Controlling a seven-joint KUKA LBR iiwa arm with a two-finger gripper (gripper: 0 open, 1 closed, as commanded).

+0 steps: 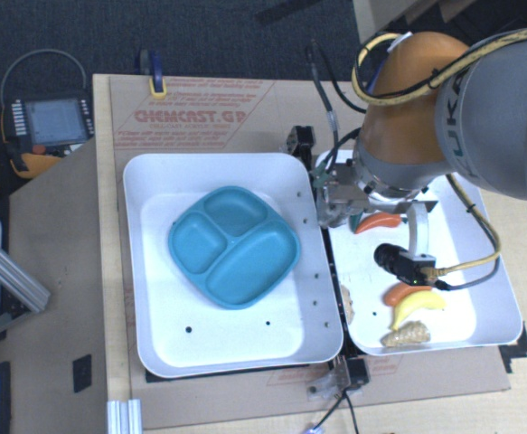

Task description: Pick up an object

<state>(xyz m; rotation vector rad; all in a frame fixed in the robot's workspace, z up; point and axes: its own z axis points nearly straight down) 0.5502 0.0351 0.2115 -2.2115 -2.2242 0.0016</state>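
Hovering over right bin [494, 306], frame's centre-right; cannot tell jaws open or closed. Could knock orange-red piece [378, 222] aside, closing on nothing, if descending off-centre.

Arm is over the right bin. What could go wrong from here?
The orange piece, yellow banana and beige lump lie bunched together, so a grasp may nudge or catch a neighbour. The red piece sits tucked by the arm, close to the right bin's left wall; a descent there might clip the wall.
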